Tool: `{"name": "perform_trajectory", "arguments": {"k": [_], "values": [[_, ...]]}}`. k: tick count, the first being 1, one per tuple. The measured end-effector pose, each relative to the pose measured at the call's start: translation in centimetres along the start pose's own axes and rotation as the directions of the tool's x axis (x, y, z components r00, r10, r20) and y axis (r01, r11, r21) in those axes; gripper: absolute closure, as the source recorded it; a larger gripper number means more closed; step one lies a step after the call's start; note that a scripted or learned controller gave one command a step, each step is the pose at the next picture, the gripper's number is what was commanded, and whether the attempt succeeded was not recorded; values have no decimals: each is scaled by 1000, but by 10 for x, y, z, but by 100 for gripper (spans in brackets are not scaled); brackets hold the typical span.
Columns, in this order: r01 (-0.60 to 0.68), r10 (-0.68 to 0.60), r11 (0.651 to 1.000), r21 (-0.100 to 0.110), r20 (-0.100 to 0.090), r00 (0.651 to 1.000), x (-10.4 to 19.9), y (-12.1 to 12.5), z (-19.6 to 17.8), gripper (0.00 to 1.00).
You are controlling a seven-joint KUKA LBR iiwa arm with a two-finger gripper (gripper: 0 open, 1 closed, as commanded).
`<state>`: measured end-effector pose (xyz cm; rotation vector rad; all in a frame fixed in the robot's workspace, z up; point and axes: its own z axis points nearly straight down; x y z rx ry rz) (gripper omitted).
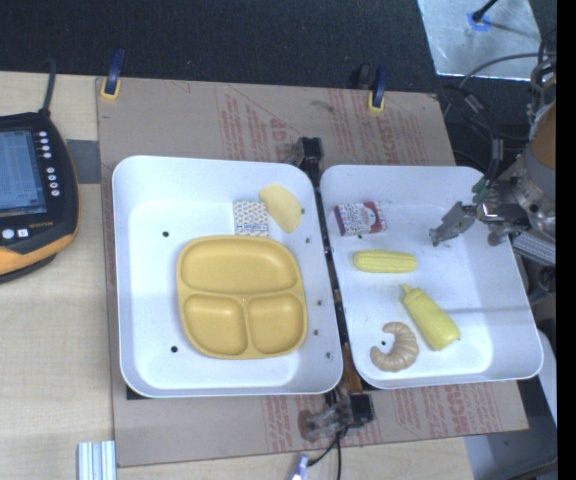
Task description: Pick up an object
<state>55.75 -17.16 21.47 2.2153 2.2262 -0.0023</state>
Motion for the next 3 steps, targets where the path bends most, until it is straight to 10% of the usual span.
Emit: {"name": "perform_trajectory", "arguments": {"k": [1,2,3], "values": [[0,0,1000,5,-2,1000,25,-37,116,0],[5,-5,1000,7,-1,1000,24,-37,106,100],[1,-1,1000,2,-3,1000,116,-18,22,100]]}}
